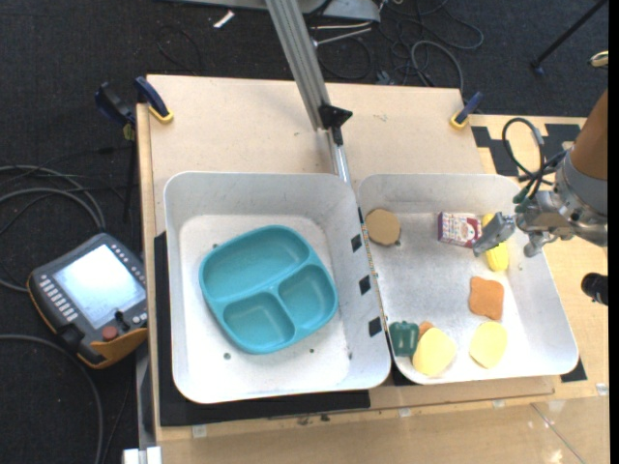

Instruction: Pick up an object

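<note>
In right bin (556, 298), upper right: gripper (511, 239) low, fingers spread, nothing between them. Small yellow block (497, 256) just under near finger, carton (458, 228) just left. To grip well: centre over block, drop straight, close across narrow width. Block long axis looks near-vertical in view; blurry, not certain.
</note>
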You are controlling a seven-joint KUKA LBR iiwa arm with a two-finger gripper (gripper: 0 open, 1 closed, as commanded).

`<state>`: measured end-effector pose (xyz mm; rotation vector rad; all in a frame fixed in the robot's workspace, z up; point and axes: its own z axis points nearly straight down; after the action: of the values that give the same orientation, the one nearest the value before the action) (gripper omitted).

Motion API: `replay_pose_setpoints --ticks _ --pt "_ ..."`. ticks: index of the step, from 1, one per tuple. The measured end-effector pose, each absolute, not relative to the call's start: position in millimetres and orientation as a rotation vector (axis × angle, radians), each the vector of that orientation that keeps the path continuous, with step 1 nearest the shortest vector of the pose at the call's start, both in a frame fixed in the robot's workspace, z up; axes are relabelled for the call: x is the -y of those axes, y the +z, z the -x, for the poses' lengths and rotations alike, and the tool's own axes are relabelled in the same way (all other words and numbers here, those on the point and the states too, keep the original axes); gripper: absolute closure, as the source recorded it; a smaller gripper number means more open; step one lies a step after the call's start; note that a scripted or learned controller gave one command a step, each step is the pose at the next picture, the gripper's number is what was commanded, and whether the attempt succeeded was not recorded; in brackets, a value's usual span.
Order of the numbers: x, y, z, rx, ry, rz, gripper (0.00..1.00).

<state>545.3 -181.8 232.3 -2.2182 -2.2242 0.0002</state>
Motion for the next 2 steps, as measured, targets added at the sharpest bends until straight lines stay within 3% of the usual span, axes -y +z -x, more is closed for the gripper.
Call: replay_pose_setpoints --ticks 1,2 --pt "181.8 232.4 -545.3 2.223 0.0 2.219 0.0" --pt "184.4 169.7 -548.8 2.218 0.005 2.218 0.0"
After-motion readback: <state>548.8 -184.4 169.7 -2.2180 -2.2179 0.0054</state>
